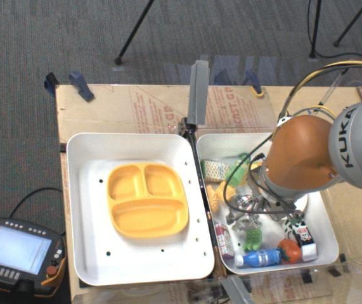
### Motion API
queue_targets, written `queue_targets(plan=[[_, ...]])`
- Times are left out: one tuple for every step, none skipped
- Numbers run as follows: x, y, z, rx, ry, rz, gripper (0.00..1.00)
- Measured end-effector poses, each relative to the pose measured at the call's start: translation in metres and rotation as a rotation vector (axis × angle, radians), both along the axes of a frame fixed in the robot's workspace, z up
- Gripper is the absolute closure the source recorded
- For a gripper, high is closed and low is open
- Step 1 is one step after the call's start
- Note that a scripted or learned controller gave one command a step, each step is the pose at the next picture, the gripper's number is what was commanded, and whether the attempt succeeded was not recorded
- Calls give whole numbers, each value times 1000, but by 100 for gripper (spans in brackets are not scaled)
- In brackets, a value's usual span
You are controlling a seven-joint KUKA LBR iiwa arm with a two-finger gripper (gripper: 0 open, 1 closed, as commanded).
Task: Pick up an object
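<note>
Reaching into the clutter, nothing lifted yet

The green toy (253, 238) lies just below the claw (247, 213), the blue bottle (261, 258) beyond it; whether the claw is wide or narrow I cannot tell. It hangs low in the right bin (330, 233); the yellow tray (148, 199) sits far left. The pick looks undone.

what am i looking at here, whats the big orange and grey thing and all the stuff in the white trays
This is one camera fixed above a bench, looking down at a slant. The big grey machine with the orange band is a robot arm reaching in from the right. Its metal pincer hangs low over the right white bin, which holds small clutter: a blue plastic bottle, a green toy, an orange-red round toy. The left white bin holds a yellow divided plastic plate. Whether the pincer holds anything is unclear.
</note>
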State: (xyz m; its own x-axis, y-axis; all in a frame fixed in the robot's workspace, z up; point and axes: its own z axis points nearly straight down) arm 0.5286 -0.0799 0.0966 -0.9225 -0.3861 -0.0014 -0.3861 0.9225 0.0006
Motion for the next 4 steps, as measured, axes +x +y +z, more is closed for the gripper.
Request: queue_targets(plan=[[34, 57, 142, 0, -16, 127, 100], [-14, 6, 95, 3, 3, 540, 100], [-13, 6, 96, 3, 2, 540, 0], [26, -8, -5, 3, 8, 534, 0]])
